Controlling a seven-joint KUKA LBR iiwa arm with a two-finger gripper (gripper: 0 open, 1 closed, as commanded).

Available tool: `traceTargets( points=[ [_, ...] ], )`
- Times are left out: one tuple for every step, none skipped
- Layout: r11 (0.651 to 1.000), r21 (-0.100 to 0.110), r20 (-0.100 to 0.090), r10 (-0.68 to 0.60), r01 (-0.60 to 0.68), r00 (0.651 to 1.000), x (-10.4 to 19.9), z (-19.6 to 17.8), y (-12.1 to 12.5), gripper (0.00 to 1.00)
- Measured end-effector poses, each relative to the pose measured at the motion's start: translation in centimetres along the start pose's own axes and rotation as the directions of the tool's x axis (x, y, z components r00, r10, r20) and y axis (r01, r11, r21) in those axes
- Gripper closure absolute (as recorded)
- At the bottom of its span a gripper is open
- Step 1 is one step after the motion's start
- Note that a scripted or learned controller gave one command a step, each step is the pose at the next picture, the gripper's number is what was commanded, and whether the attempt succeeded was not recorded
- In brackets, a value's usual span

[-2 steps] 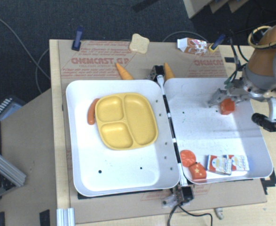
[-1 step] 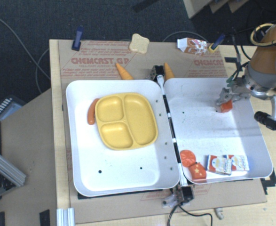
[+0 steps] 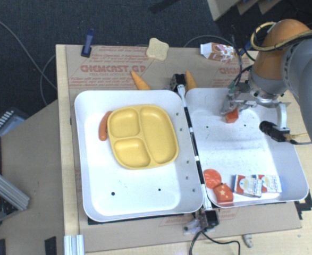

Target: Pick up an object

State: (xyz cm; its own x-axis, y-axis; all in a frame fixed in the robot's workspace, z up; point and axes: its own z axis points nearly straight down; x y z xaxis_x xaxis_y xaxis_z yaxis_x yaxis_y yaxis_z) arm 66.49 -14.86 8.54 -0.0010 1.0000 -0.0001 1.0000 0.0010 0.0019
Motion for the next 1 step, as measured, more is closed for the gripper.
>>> traceTargets(
  points=[
    [1.0, -0.003, -0.001, -0.002, 0.002, 1.0, 5.49, -6.1, 0.33, 1.0]
  ],
)
